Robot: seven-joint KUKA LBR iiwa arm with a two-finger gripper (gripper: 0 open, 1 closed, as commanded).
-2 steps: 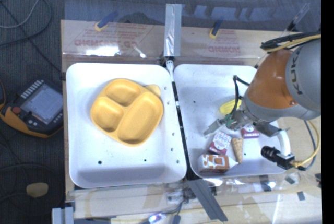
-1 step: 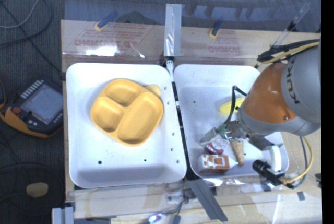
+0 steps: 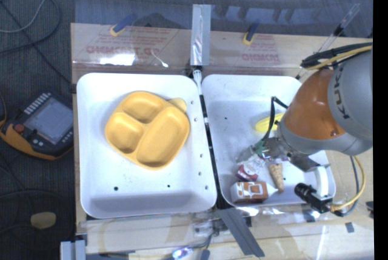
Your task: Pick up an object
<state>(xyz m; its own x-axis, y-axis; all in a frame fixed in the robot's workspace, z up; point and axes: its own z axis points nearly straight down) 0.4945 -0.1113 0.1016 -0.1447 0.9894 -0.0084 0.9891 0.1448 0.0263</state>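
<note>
Two white bins are being carried side by side on the counter, with dark carpet around. The gripper is hidden; its state cannot be told.

bins: looking like smooth white plastic, faintly glossy
divided tray: showing smooth yellow plastic, soft sheen
arm: showing glossy orange band and matt grey casing
floor: appearing as rough, matt grey carpet

Grey KUKA arm, orange band above wrist, black lettering on grey shell, yellow and black cables
</note>
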